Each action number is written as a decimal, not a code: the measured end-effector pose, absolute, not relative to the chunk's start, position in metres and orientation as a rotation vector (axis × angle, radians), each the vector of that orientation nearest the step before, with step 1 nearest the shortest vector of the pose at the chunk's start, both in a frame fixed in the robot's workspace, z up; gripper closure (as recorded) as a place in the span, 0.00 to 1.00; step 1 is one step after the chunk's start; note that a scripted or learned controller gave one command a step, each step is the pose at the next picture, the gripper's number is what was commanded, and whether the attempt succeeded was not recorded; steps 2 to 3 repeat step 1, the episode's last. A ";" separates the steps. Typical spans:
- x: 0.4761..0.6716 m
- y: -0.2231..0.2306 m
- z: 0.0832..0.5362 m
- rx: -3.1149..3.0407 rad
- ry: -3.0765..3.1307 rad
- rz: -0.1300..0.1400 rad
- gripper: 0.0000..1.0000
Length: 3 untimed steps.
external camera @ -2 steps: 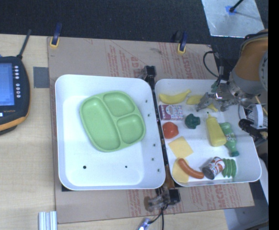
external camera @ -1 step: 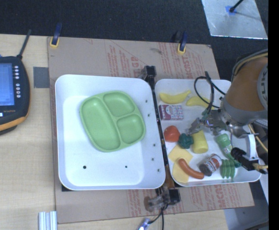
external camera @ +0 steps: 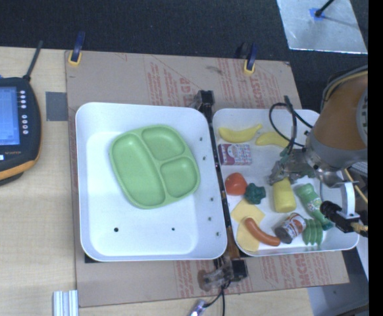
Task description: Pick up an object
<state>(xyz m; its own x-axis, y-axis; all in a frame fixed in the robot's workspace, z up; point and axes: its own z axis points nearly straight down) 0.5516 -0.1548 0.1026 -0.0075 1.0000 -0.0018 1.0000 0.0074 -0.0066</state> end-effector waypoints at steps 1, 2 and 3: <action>0.600 -0.083 0.193 -2.215 -2.226 0.000 1.00; 0.600 -0.083 0.193 -2.215 -2.226 0.000 1.00; 0.600 -0.083 0.193 -2.215 -2.226 0.000 1.00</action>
